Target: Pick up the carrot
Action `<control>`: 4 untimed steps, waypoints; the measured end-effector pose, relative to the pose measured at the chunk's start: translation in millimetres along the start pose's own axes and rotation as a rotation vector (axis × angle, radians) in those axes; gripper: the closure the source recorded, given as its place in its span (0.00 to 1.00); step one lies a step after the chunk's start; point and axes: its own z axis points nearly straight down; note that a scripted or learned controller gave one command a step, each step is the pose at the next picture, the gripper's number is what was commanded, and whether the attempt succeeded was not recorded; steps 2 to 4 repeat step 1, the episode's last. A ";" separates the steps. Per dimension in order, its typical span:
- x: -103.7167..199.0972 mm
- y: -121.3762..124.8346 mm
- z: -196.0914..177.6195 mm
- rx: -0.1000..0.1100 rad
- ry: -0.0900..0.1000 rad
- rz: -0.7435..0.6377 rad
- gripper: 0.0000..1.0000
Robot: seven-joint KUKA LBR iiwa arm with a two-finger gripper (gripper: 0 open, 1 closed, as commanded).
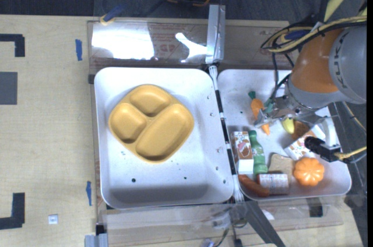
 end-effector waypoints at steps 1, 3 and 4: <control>72.3 8.6 -87.7 0.006 0.001 -0.134 1.00; 72.3 8.6 -87.7 0.006 0.001 -0.134 1.00; 72.3 8.6 -87.7 0.006 0.001 -0.134 1.00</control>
